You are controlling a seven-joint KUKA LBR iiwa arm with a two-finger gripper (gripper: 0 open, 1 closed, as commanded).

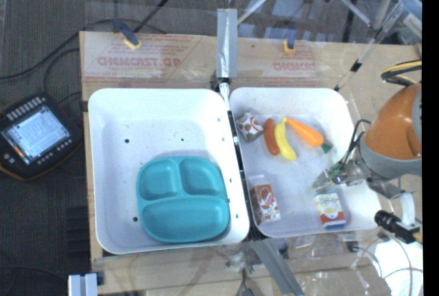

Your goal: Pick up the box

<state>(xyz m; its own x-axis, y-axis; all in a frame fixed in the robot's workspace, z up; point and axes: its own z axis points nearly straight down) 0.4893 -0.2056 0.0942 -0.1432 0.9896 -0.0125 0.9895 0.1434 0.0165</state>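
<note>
Box: a small carton [330, 210] lies flat at five o'clock in the right bin [274, 100].
Gripper: the gripper [335, 175] hangs just above the carton at its twelve o'clock; finger state cannot be told.
Neighbours: second carton [265, 202] at seven o'clock; banana [285, 139], carrot [304, 131] near twelve.
Left bin: left bin [116, 123] holds a teal divided plate [182, 198].

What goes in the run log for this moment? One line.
gripper: over right bin, fingers unclear | nearest box: lying free | other boxes: untouched | pick: not done
</note>
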